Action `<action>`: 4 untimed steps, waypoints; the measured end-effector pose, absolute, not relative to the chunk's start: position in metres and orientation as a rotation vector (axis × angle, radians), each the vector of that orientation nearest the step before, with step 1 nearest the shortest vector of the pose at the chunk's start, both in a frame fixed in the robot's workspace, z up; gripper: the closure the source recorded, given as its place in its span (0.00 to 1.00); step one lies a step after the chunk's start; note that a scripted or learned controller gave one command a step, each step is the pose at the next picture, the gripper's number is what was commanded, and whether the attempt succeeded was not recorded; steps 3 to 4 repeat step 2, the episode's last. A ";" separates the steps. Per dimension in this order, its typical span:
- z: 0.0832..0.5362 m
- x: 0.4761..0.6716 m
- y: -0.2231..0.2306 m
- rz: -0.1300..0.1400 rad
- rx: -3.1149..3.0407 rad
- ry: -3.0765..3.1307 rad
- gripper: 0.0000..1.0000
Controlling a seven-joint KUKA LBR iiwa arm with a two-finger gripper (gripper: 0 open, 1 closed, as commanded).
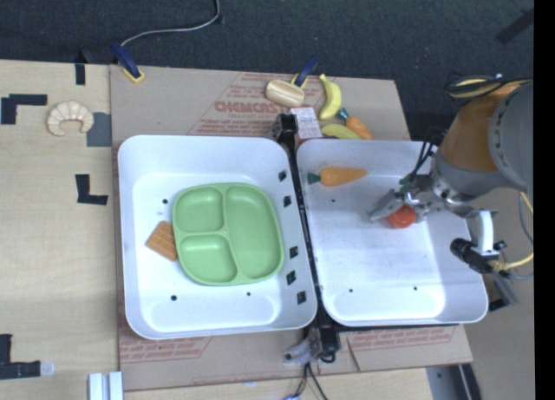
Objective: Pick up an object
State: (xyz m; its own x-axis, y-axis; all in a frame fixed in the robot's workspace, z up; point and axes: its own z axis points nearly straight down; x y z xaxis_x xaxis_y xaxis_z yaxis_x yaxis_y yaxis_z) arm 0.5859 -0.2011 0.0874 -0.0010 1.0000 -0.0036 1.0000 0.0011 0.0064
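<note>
Arm (486, 142) reaches in from the right, over the right bin (381, 290). Gripper (401, 206) is low in that bin's upper right part, fingers pointing left. A small red object (402, 218) sits right at the fingertips, touching or nearly so; cannot tell whether the fingers are closed on it or merely beside it, nor how wide they are parted.

A toy carrot (338, 176) lies near the right bin's top edge, apart from the gripper.

Left bin (147, 173) holds a green divided plate (229, 233), with an orange wafer-like piece (162, 240) tucked at its left edge.

Behind the bins on the cardboard: a bread roll (284, 92), bananas (331, 99), a small packet (304, 121). A croissant (69, 118) lies far left on the bench.
</note>
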 end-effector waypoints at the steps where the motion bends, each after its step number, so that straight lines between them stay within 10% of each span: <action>1: 0.099 0.587 -0.201 0.004 2.213 2.216 1.00; 2: 0.180 0.642 -0.122 0.002 2.218 2.224 1.00; 4: 0.180 0.642 -0.122 0.002 2.218 2.224 1.00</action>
